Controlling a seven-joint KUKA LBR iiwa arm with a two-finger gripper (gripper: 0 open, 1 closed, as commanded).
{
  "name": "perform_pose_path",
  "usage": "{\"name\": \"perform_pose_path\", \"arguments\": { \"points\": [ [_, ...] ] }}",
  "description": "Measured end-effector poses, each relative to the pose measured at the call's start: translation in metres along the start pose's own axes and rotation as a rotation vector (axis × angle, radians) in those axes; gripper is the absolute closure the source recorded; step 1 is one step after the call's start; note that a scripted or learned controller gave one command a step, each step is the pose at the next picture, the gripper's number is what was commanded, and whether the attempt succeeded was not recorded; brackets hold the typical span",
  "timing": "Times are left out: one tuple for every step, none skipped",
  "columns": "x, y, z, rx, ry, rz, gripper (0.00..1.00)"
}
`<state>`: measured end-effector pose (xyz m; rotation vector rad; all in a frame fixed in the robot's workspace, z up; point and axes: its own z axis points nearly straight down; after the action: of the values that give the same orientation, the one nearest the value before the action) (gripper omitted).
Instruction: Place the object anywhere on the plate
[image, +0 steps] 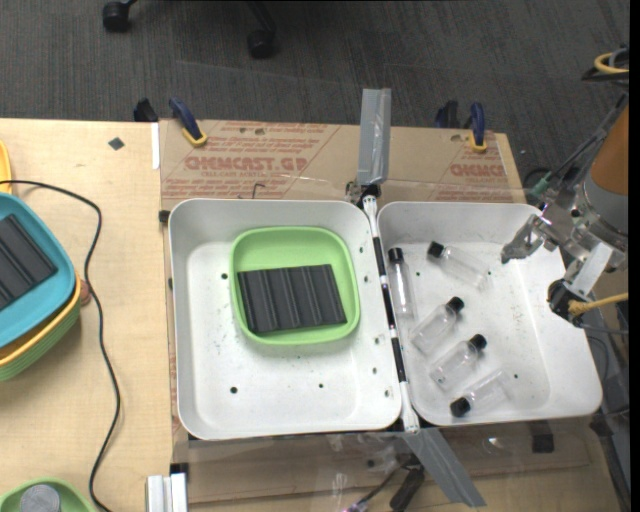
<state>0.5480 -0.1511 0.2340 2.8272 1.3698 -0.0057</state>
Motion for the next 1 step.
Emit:
{"name": "perform_pose_path", "arguments": {
  "points": [
    [-0.0382,0.0193,-0.0233,0.002,-0.001,0.315,0.0]
  ]
}}
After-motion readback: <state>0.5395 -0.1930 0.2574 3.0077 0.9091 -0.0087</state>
